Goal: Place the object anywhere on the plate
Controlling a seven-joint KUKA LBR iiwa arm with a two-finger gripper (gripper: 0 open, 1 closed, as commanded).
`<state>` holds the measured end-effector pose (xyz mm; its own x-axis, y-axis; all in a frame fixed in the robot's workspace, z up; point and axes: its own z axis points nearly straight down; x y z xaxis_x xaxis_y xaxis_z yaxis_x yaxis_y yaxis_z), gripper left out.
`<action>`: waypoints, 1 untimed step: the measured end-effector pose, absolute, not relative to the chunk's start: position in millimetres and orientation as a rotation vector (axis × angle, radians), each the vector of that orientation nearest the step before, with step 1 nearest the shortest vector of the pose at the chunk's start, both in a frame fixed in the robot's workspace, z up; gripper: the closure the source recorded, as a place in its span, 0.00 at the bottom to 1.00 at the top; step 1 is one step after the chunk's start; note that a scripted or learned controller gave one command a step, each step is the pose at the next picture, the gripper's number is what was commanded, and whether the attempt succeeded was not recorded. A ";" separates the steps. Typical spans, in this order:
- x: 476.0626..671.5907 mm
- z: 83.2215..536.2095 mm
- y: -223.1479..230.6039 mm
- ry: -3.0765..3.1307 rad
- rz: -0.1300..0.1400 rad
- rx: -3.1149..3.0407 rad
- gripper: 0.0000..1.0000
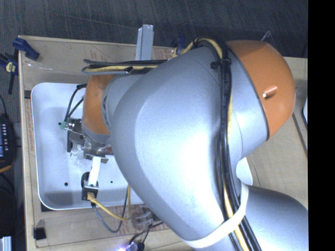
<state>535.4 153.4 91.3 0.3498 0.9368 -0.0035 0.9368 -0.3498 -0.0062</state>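
Note:
The big grey arm (199,140) covers most of the bench, and its orange band (97,106) hangs over the left white bin (44,135). My gripper (78,149) is low inside that bin, near its middle, and points toward the bin's left wall. The wrist body hides what lies under it. A small pale blur sits at the gripper's tip, too unclear to name. A white and black fitting (91,181) with a yellow cable (107,212) hangs from the wrist toward the bin's front wall.
Bare white floor of the left bin shows to the left of and in front of the gripper. A blue clamp (25,48) sits at the bench's back left corner. A grey upright post (145,42) stands at the back edge. The arm hides the right bin.

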 end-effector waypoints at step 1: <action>560.0 92.7 143.1 -1.161 0.002 -2.913 1.00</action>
